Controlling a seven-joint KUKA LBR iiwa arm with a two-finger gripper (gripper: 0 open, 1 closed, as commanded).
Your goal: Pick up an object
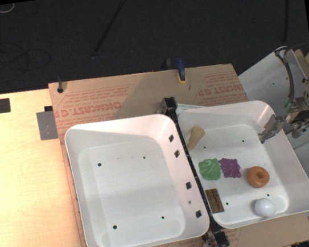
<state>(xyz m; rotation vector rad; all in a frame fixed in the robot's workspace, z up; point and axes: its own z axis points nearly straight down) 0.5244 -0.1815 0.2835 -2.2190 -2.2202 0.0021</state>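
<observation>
The right bin (290,186) holds several small objects. A tan wedge (195,137) lies near its upper left. A green lump (209,169) and a purple bunch of grapes (229,167) sit side by side in the middle. An orange ring (258,176) lies to their right, a white ball (265,207) near the front, and a brown block (214,200) by the left wall. My gripper (270,128) hangs at the right bin's far right rim, apart from all the objects, with nothing seen in it.
The left bin (81,188) stands beside the right one, a black divider with clips (183,162) between them. Both rest on cardboard (111,100) on a wooden bench (22,197). Grey arm hardware and cables (300,98) sit at the right.
</observation>
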